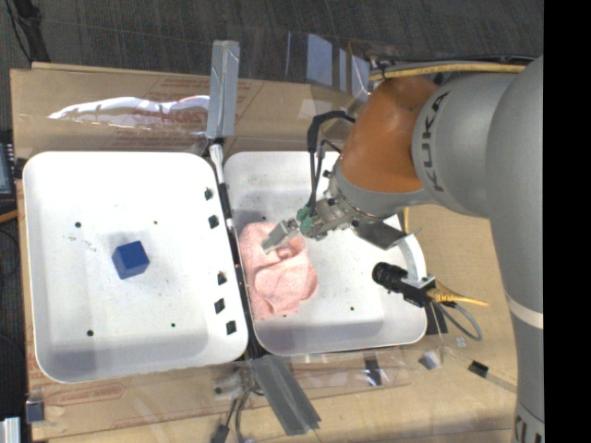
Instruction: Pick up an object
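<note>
A pink speckled soft thing, like a sponge or cloth [277, 275], lies in the left part of the right bin [360, 326]. My gripper [282, 237] reaches in from the right and sits just above the pink thing's upper edge, touching or nearly touching it. A blue cube [131, 258] rests in the left bin [55, 183], far from the gripper. The grey arm with its orange band covers the upper right of the right bin.
Both white bins sit side by side on a cardboard-covered bench [111, 90], with a divider holding black clips [224, 275] between them. Grey tape strips lie at the back [224, 81] and front [286, 395].
</note>
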Controlling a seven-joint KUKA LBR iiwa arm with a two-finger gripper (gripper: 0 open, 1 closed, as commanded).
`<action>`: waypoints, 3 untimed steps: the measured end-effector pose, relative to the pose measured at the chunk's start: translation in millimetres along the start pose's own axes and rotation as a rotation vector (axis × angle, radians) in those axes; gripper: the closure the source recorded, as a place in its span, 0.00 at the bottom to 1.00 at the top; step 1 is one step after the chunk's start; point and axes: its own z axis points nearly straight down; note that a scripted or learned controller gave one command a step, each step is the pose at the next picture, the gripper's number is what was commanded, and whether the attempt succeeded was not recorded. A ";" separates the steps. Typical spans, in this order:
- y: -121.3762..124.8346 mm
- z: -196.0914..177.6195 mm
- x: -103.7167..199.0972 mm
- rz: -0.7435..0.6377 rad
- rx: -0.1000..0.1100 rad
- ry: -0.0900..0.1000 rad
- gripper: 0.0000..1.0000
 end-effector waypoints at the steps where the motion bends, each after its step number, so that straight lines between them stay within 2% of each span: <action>1: 29.5 0.9 8.8 0.043 0.002 0.000 0.00; 2: -33.4 98.5 -38.5 0.176 -0.002 0.000 0.00; 3: -11.1 98.3 -45.5 -0.032 -0.003 -0.002 0.00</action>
